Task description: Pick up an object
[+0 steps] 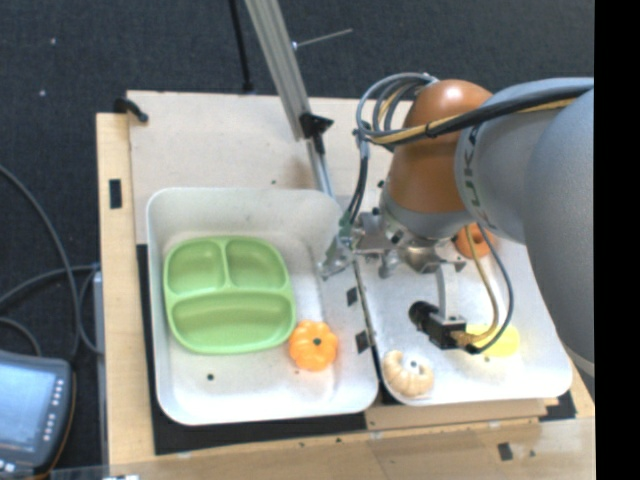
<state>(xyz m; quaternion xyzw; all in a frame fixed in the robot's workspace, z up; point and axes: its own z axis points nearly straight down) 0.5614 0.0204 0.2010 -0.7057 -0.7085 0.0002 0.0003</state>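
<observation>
My gripper [372,258] hangs low over the rim between the two bins, under the arm's orange band, at the right bin's far left part. A small orange pumpkin [313,345] sits in the left bin [250,400] near its front right, below and to the left of the gripper. A cream and brown round piece [408,373] lies at the right bin's front left corner. A yellow object [505,342] rests at the front right of the right bin [540,373]. An orange thing [470,241] is partly hidden behind the wrist.
A green divided plate [228,294] takes up the left half of the left bin. A slanted aluminium post [285,68] rises behind the bins. The big grey arm covers the right bin's far right side.
</observation>
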